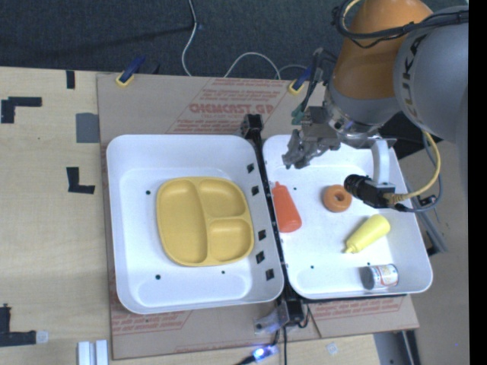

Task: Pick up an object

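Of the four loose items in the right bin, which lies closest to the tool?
The orange carrot-shaped piece, lying along the bin's left wall just below the tool. The doughnut, yellow bottle and can sit farther off.

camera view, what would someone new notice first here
Likely the big grey and orange arm reaching in from the right, its gripper over the far end of the right bin. Next, the yellow divided tray lying alone in the left bin. Then the small things in the right bin: an orange carrot by its left wall, a donut, a yellow bottle and a can.
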